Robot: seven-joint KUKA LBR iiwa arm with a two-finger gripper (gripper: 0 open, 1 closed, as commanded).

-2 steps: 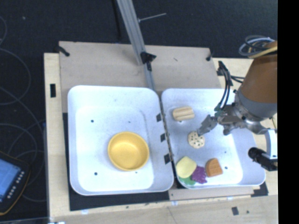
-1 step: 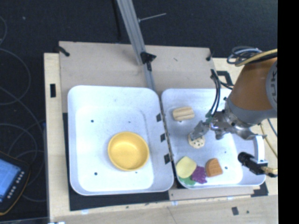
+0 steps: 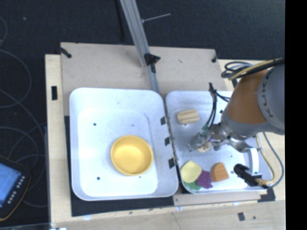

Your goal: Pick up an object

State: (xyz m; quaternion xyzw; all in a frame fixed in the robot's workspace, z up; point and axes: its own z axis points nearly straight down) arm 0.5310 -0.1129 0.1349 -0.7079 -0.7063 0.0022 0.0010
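The table (image 3: pixel 105 63) carries two shallow white bins set side by side. The left bin (image 3: pixel 86 109) holds one yellow bowl (image 3: pixel 131 155), upright with its opening upward, near the bin's front edge and toward its right side.

The right bin (image 3: pixel 184 99) holds several small objects. A tan wooden cylinder (image 3: pixel 188 117) lies on its side near the bin's left wall, in the rear half; its long axis runs roughly parallel to the rear edge, with its ends pointing toward the left and right walls. Along the front edge, starting at the front-left corner, a yellow-green rounded piece (image 3: pixel 190 171) touches a purple cluster (image 3: pixel 205 179), with an orange-brown piece (image 3: pixel 219 171) just beside the cluster toward the right wall.

The arm (image 3: pixel 249 102) reaches in over the right wall, the orange band above the wrist. The gripper (image 3: pixel 205 143) is near the middle of the right bin, between the cylinder and the front row of objects, apart from the cylinder. A small pale item shows at its tip, too blurred to identify. Gripper opening: cannot be determined.
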